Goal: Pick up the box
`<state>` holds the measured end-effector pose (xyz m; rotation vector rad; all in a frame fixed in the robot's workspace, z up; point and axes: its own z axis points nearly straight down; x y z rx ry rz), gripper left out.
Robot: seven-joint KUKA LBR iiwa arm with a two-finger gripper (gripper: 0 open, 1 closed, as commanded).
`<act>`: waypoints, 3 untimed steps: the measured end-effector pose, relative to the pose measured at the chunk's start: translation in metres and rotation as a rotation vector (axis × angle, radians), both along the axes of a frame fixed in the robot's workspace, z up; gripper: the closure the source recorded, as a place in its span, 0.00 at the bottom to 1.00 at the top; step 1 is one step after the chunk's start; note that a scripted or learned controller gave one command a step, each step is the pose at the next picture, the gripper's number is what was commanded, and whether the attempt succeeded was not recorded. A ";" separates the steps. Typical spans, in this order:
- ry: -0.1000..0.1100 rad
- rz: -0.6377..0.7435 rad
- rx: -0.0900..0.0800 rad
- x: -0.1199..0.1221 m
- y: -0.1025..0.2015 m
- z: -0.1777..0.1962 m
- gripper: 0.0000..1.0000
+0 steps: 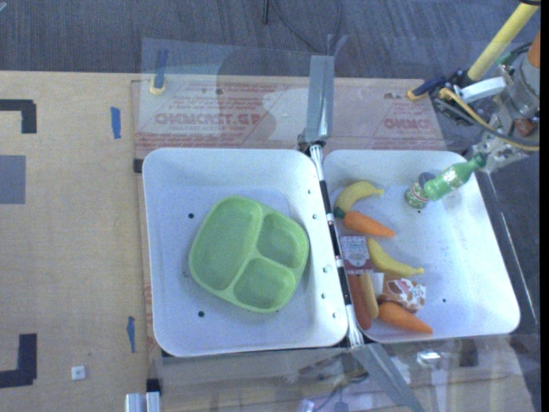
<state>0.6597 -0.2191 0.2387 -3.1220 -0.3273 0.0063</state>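
Left bin (163, 230): a green divided plate (249, 254) is lying near its middle, three compartments facing up.

Right bin (480, 256): two bananas, the upper one (358, 194) by the divider and the lower one (393, 262) mid-bin; an orange carrot (369, 224) is lying between them, another carrot (403, 318) near the front edge. The box (352, 251), small, white and red, is sitting against the divider just beside the lower banana.

My jaws (483, 159) are hanging at the right bin's far right corner, clamped on the neck of a green bottle (439, 184), which is tilting down into the bin.
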 end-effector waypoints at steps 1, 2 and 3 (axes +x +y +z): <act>-0.004 -0.004 -0.002 -0.009 -0.004 0.173 1.00; -0.001 0.002 0.000 -0.006 0.000 0.010 1.00; 0.000 -0.006 0.001 0.001 0.014 -0.004 1.00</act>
